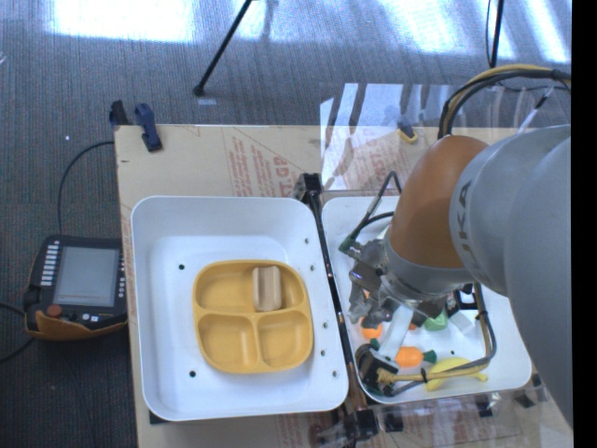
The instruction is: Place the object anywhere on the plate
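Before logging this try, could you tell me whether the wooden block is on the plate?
Yes: the wooden block lies on the yellow plate, across its upper compartments' divider.

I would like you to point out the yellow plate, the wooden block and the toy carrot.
yellow plate (pixel 227 345): camera view, floor of its lower left compartment.
wooden block (pixel 268 288): camera view, middle of its top face.
toy carrot (pixel 410 355): camera view, its orange body.

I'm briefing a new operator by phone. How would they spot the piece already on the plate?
Look in the left white bin, at the yellow divided plate. A small tan block lies across the ridge between its two upper compartments, the one tan item there, apart from the colourful toys under the arm.
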Controlling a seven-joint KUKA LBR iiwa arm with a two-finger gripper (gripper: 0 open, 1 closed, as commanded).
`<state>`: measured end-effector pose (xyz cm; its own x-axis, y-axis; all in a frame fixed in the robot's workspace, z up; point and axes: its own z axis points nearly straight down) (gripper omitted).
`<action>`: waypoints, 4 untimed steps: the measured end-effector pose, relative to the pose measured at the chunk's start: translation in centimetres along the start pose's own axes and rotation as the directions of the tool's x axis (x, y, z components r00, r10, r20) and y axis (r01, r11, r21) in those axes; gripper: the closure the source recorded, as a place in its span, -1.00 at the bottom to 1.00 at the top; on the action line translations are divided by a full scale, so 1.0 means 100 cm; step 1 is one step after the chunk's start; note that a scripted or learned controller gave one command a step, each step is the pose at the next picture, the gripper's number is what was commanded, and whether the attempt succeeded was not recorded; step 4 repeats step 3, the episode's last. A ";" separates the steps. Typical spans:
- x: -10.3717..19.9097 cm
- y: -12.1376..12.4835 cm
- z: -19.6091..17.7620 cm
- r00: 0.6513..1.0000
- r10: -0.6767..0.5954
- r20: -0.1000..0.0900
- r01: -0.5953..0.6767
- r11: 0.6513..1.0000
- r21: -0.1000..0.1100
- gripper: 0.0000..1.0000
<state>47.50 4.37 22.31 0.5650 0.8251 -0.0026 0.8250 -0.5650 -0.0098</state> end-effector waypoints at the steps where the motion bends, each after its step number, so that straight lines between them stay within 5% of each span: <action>1: 0.066 -0.044 -0.093 1.000 0.026 -0.005 -0.026 1.000 -0.005 1.00; 2: 0.130 -0.046 -0.058 0.991 0.132 0.006 -0.132 0.991 0.000 1.00; 3: 0.130 -0.046 -0.060 0.992 0.128 0.005 -0.128 0.992 -0.002 -1.00; 4: 0.130 -0.046 -0.060 0.992 0.128 0.005 -0.128 0.992 -0.002 -1.00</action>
